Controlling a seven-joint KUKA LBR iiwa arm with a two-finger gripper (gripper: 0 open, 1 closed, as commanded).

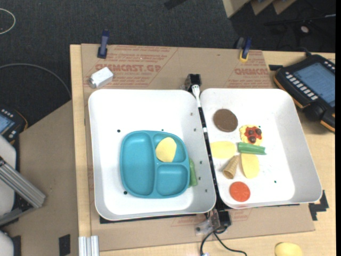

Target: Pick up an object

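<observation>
Several small play-food pieces are clustered in the right bin (282, 116): a brown disc (225, 120), a yellow slab (222, 149), a green strip (251, 149), a cone (230, 167), a red disc (240, 191). Another yellow piece (166, 150) is seen lying in a compartment of the teal divided tray (139, 167) in the left bin (106, 137). Nothing is judged lifted yet; the whole pick remains. The end effector's state cannot be told. Both bins are carried by the bench (80, 143).
</observation>
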